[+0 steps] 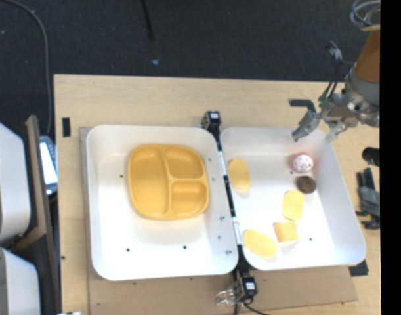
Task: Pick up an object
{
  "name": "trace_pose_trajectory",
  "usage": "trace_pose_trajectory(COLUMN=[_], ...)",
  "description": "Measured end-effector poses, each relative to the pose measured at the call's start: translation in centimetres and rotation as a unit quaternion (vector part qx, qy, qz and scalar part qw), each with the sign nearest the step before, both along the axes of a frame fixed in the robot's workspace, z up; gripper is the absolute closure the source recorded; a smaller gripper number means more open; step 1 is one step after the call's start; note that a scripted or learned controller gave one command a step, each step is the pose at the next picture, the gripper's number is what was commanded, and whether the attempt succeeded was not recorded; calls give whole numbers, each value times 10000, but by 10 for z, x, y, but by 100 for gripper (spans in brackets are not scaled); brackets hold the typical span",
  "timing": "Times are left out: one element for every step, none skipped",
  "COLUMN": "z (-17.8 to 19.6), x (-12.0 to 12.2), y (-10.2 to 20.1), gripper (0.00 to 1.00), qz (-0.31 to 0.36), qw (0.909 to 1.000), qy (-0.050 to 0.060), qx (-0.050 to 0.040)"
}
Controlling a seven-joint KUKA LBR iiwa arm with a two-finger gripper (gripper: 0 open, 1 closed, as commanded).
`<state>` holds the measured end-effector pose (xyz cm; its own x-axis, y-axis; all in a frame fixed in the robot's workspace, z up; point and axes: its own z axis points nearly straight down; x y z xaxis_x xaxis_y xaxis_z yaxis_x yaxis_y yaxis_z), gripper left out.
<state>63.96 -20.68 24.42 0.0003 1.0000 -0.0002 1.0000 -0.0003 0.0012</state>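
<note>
The tool (316, 126) is seen at the upper right of the frame, over the top rim of the right bin (341, 205), fingers spread and nothing gripped. The pink-white ball (302, 162) lies just below it, inside the bin, touching a brown round piece (306, 184). A yellow divided plate (168, 180) sits in the left bin (108, 241).

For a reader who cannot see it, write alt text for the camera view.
A robot arm's pincer hangs over the far right corner of the right white bin, which holds yellow pieces, a pink-and-white ball and a small brown object. The left white bin holds a yellow divided plate.
</note>
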Motion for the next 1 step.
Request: trace_pose_trajectory(z=[87], x=[-4], y=[33], gripper=[0], qz=[61], qw=[10000], qy=[-38], qx=[-7])
